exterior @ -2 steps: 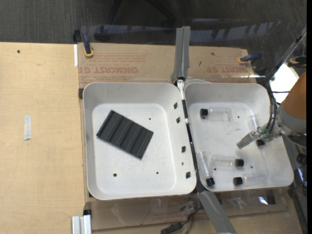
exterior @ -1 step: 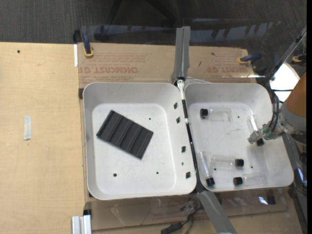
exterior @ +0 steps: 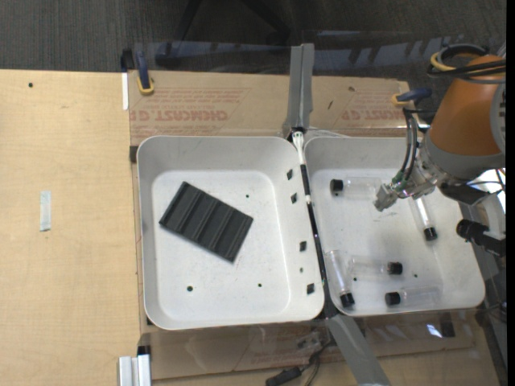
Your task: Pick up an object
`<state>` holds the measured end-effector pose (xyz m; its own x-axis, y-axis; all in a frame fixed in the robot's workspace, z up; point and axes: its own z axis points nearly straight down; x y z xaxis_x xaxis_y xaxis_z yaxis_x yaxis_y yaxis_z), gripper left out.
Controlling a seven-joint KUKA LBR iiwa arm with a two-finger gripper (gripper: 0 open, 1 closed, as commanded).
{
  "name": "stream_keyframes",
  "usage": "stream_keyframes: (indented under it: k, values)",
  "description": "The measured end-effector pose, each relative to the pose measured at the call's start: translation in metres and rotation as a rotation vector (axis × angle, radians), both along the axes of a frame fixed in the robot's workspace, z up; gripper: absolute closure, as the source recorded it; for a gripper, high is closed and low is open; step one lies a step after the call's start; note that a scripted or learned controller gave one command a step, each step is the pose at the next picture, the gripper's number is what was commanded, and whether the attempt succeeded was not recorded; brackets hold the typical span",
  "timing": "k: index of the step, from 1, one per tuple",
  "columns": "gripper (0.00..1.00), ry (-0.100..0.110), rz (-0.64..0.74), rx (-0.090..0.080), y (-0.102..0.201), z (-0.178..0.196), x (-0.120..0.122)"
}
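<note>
A dark ribbed rectangular slab lies at a slant in the left bin. Several clear tubes with black caps lie in the right bin: one at the upper left, one on the right, one standing near the front left corner, one lying mid-front and one at the front edge. My gripper hangs over the upper middle of the right bin, between the upper-left tube and the right one. Its tip is small and blurred.
A grey divider bar runs between the bins at the back. Brown cardboard lies behind the bins. A wooden bench top stretches to the left. Cables loop above the arm's orange band.
</note>
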<state>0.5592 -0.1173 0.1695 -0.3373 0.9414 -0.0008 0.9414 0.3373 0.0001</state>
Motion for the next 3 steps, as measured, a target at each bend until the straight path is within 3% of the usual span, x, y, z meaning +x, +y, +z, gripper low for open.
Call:
stream_keyframes:
  k: [1, 2, 3]
  values:
    - [0.0, 0.0, 0.0, 0.0, 0.0, 0.0, 0.0]
    - [0.0, 0.0, 0.063, -0.001, -0.04, -0.037, 0.098]
    - [0.0, 0.002, 0.027, 0.0, -0.067, -0.064, 0.047]
